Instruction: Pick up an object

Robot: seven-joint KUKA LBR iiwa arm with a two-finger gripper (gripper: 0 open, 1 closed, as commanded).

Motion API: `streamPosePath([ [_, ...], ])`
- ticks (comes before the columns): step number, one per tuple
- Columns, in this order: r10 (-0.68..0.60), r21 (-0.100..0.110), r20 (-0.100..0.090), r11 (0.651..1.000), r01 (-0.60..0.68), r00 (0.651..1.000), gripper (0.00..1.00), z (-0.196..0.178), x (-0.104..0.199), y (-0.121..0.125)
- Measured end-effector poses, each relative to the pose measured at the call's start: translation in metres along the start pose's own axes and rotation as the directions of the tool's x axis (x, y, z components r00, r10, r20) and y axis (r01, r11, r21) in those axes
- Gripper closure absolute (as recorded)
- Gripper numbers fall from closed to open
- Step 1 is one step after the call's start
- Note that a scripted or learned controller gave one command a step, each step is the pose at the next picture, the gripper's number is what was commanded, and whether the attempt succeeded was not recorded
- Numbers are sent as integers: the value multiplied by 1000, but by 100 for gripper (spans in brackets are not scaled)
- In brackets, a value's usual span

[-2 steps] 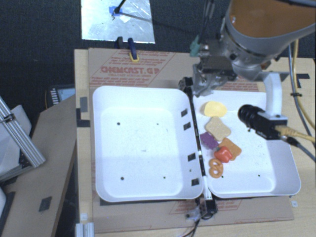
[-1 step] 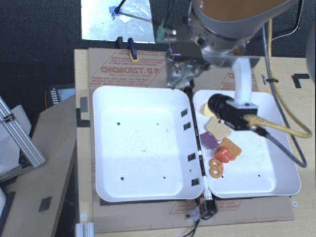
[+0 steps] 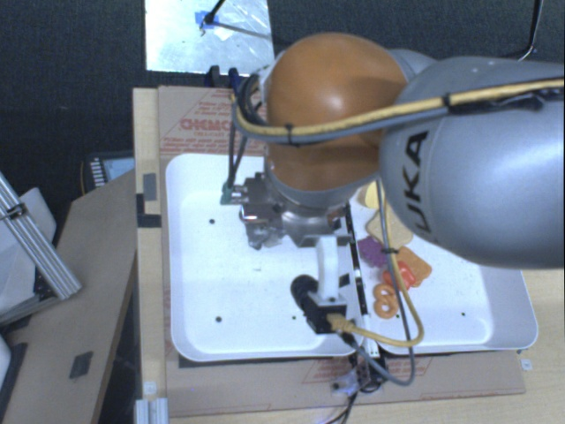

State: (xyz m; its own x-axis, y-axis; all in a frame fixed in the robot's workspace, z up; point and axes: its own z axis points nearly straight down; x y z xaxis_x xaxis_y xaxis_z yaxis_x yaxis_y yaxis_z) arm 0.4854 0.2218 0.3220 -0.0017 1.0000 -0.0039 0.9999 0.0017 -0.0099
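Camera view, slanted look down on the surface [image 3: 148, 263].

- 2 white bins side by side on a cardboard sheet [image 3: 199, 122] with red print. Left bin [image 3: 199, 254] is in plain sight; much of the right bin [image 3: 508, 329] is hidden by the arm.
- Arm [image 3: 477, 175] comes in from the right, very close to the lens. Its orange band [image 3: 331, 104] sits above the middle of the frame.
- Tool [image 3: 261, 223]: grey metal body, hanging over the upper middle of the left bin, seen from above and partly hidden under the wrist. Apart or together: cannot tell. Nothing visible in its grasp.
- Candidate things, all in the right bin near its left edge:
  - purple piece [image 3: 371, 253];
  - orange piece [image 3: 411, 268], just right of the purple one;
  - orange looped piece [image 3: 386, 300], below those 2;
  - pale yellow piece [image 3: 381, 203] further up, partly under the arm.
- All 4 lie on the bin floor, apart from the tool and to its right.
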Motion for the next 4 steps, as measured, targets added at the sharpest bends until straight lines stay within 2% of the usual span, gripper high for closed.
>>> streamPosePath([
  [1, 2, -10, -3, 1000, -2, 1000, 100, 244, -14, 3],
  [3, 2, -9, -6, 1000, -2, 1000, 100, 217, -13, 4],
  [4, -3, -10, -4, 1000, 3, 1000, 100, 238, 14, 4],
])
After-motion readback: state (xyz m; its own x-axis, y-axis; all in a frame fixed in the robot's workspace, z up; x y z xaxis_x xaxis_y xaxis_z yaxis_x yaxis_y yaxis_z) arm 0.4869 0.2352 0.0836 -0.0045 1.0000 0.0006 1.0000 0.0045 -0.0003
